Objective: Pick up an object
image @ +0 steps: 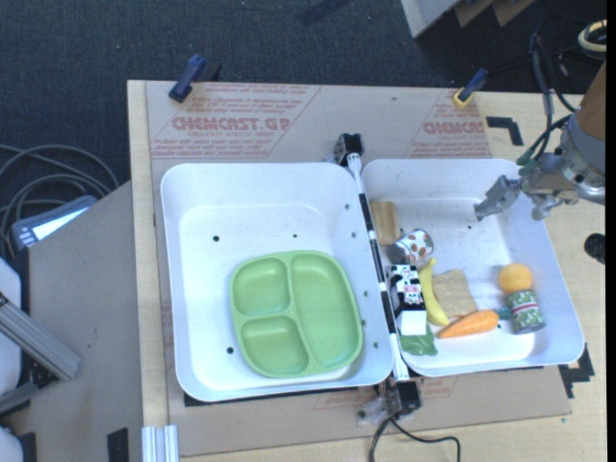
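Seen from above, your bench (144, 258) carries two shallow white bins side by side on a printed board. The left bin (192, 200) holds a green divided tray (294, 313) with three compartments, lying toward its near side. The right bin (452, 176) holds the clutter: a tan block (386, 221) against the shared wall, a red-and-white ball-like item (416, 246) just below it, a black-and-white patterned piece (406, 285), a banana (433, 296), a slice of bread (454, 293) touching the banana, a carrot (470, 324) lying crosswise along the near side, an orange (515, 277), and a small can (525, 312) just below the orange and beside the carrot's tip. A white-and-green piece (416, 335) sits in the near left corner (too small for you to name).

Blue (186, 78) and yellow (471, 87) clamps grip the board's far edge, and cables (38, 176) coil on the dark floor to the left.

The arm is cut off at the right edge, so you see little above the wrist. The hand (500, 200) hangs over the far right part of the right bin, its grey fingers (491, 203) pointing left and slightly spread, with nothing between them. The objects lie nearer the camera than the hand: the orange and can are near, below it, while the pile along the shared wall sits well apart, down and left.
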Motion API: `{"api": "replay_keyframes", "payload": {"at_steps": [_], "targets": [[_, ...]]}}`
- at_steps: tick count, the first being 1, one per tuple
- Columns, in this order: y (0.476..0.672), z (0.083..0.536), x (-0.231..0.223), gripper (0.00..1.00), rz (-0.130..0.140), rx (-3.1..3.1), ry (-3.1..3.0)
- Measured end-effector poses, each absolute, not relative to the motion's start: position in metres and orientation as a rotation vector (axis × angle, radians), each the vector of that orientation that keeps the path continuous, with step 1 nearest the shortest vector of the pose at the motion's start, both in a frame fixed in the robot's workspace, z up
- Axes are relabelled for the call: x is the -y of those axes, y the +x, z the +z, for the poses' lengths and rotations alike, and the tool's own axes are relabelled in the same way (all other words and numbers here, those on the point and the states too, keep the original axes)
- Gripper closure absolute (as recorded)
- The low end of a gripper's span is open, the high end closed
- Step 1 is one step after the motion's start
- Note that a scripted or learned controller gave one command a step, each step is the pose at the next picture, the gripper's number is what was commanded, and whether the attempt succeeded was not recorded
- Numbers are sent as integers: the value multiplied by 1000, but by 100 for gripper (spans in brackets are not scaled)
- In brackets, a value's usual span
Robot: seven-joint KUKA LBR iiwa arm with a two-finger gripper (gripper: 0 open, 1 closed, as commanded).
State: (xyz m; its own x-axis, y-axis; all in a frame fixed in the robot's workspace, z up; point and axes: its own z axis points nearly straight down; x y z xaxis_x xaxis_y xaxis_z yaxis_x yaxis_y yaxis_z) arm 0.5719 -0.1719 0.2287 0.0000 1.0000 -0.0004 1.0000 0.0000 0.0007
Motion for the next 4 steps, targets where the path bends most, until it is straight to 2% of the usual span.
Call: {"api": "replay_keyframes", "payload": {"at_steps": [1, 2, 3, 4], "targets": [[518, 172, 215, 0, -2, -2220, 2223], [554, 90, 218, 0, 4, -2231, 2223], [512, 85, 219, 0, 7, -2231, 2223], [547, 233, 224, 0, 1, -2220, 2218]]}}
